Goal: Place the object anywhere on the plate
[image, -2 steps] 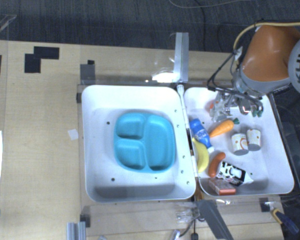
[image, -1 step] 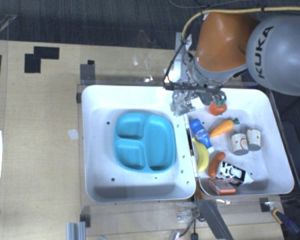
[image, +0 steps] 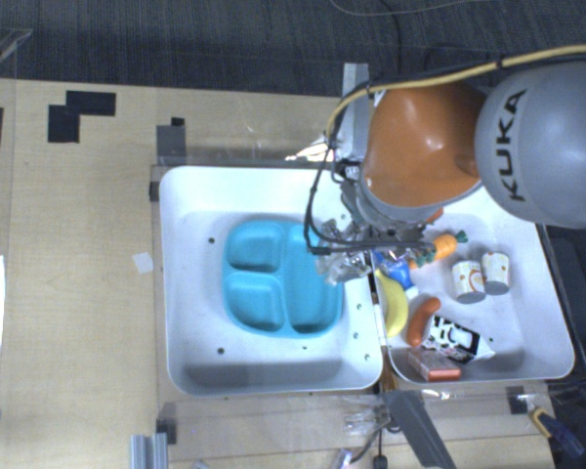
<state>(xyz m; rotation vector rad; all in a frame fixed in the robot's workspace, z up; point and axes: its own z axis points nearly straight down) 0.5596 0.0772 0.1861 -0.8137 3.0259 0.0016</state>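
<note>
A blue plate (image: 273, 278) with three compartments lies in the left bin (image: 190, 291). The arm's orange band and grey wrist hang over the divide between the two bins. The gripper (image: 350, 260) sits below the wrist, just past the plate's right edge, and its tips are lost among cables and metal parts. A yellow banana (image: 397, 306) lies in the right bin close beside the gripper, with a blue item (image: 400, 267) at its top end.
The right bin (image: 537, 262) holds an orange carrot-like piece (image: 445, 246), a white can (image: 481, 275), a red sausage (image: 422, 317), a black-and-white packet (image: 454, 338) and a brown block (image: 435, 364). The big grey arm joint (image: 547, 145) overhangs that bin's top.
</note>
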